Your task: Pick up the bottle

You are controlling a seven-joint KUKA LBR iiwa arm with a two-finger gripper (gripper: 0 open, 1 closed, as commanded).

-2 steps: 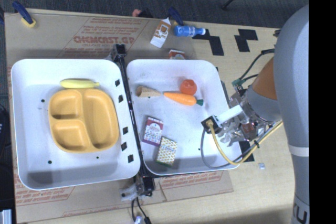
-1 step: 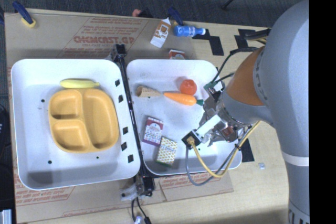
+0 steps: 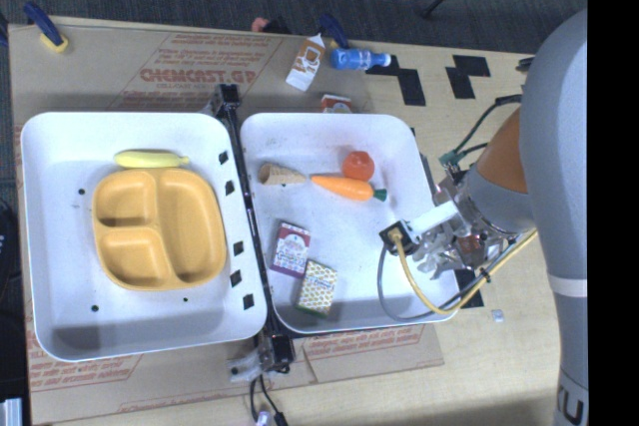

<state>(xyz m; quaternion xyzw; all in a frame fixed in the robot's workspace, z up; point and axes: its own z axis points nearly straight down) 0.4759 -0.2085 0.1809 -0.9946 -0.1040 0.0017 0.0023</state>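
Here two shallow white bins are seen side by side on the surface (image 3: pixel 479 105). In the left bin (image 3: pixel 40 214) two things are counted: one yellow divided plate (image 3: pixel 158 226) and one banana (image 3: pixel 152 159), laid just beyond the plate's far edge. In the right bin (image 3: pixel 399 140) five things are counted: one carrot (image 3: pixel 344 187), one red tomato-like ball (image 3: pixel 358 165) touching it, one pale cone-shaped piece (image 3: pixel 283 177) at the carrot's left end, and two small cartons (image 3: pixel 292 249) (image 3: pixel 318 288) lying close together near the front wall.

One bottle (image 3: pixel 357 60), blue with a pale cap end, is found outside both bins, lying on its side on the surface beyond the right bin's far wall. Near it one small carton (image 3: pixel 306 63) and one further small box (image 3: pixel 336 102) are seen; the box sits just at the bin's far rim.

The gripper (image 3: pixel 439 249) is placed over the right bin's right wall, near its front corner, well apart from the bottle. Whether the fingers are wide or narrow cannot be told; nothing is seen between them. A yellow cable (image 3: pixel 399 279) is looped below the gripper. Open floor is left in the right bin's middle and far right corner.
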